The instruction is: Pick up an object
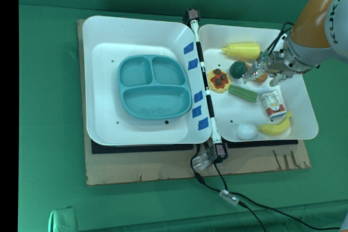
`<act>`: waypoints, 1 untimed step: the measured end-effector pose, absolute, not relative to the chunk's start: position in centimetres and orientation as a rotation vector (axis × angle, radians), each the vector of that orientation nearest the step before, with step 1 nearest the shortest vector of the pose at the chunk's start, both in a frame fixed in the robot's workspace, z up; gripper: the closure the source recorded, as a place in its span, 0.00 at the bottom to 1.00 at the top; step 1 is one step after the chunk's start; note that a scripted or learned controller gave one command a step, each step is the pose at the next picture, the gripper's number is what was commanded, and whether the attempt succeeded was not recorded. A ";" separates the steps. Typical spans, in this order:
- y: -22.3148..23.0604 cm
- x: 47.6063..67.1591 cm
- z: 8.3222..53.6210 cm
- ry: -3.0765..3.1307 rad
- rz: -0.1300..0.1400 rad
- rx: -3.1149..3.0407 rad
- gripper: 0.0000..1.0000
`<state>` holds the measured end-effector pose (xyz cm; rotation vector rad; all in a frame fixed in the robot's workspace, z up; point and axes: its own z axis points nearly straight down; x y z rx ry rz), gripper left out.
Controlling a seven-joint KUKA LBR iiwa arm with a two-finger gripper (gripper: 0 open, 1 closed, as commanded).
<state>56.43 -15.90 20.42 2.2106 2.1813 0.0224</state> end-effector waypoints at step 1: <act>-16.2 56.7 22.0 2.165 0.032 2.208 1.00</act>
